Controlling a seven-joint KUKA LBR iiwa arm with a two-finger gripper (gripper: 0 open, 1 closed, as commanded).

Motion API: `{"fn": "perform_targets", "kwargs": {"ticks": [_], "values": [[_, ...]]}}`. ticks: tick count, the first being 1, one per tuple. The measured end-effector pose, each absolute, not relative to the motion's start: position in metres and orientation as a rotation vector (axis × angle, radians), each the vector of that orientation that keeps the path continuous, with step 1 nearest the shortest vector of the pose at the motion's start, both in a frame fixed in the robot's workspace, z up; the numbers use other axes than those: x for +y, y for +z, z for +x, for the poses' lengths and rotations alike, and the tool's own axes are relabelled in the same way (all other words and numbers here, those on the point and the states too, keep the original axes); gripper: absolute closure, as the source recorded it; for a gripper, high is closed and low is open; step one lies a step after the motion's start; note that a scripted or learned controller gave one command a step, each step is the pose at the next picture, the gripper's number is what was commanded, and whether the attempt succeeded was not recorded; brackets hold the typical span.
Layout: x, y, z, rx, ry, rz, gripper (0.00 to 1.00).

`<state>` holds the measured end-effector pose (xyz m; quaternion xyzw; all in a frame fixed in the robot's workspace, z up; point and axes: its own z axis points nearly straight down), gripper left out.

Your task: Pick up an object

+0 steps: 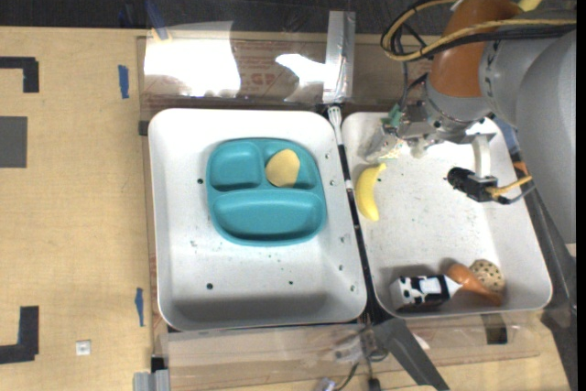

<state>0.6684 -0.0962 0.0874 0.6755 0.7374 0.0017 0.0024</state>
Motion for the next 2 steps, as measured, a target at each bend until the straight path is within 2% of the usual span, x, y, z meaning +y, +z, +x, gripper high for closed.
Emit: {"fn": "perform_targets", "kwargs": {"ticks": [1, 2], "values": [[-0.096, 0.098, 0.669, 2.314, 0.004, 2.118, 1.00], [-0.030, 0.191, 0.669, 2.234, 0.014, 2.200, 1.00]]}}
